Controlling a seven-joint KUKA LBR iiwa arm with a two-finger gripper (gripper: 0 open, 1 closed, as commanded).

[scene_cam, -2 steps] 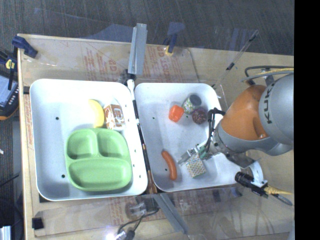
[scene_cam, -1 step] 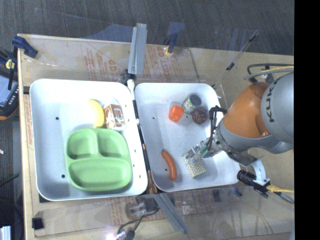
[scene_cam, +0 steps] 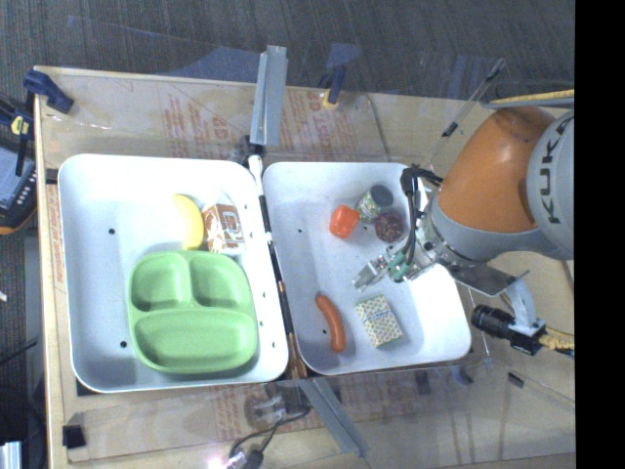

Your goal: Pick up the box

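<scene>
A small patterned box (scene_cam: 379, 320) lies flat near the front of the right bin (scene_cam: 293, 262). My gripper (scene_cam: 367, 273) hangs over the middle of that bin, just above and slightly left of the box, and does not touch it. It looks open, with nothing between its fingers. A brown printed carton (scene_cam: 224, 228) stands in the left bin (scene_cam: 88, 262), against the wall shared with the right bin.
The right bin also holds an orange sausage (scene_cam: 331, 322), an orange-red piece (scene_cam: 343, 222), a dark red round item (scene_cam: 390, 227) and a small pale wrapped item (scene_cam: 371, 203). A green divided plate (scene_cam: 193, 311) and a yellow fruit (scene_cam: 188, 220) fill much of the left bin.
</scene>
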